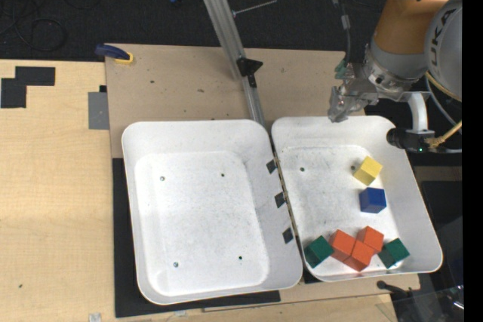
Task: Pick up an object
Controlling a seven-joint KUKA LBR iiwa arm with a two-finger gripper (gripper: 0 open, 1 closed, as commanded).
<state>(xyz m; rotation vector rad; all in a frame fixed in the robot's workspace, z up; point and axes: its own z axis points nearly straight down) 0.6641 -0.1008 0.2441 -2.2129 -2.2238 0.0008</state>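
1. Gripper [341, 108] hangs over right bin's [423, 200] far rim; jaws' state can't tell.
2. Yellow block [367, 170], blue block [373, 200] sit apart, easiest picks; orange and green blocks clustered near the front.

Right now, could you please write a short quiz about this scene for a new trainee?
1. True or false: the yellow block lies in the left bin.
2. Which block lies nearest the yellow one: A) blue block, B) orange blocks, C) a green block?
3. Fill in: the gripper hovers over the right bin's ____ edge.

Key: 1 false; 2 A; 3 far.
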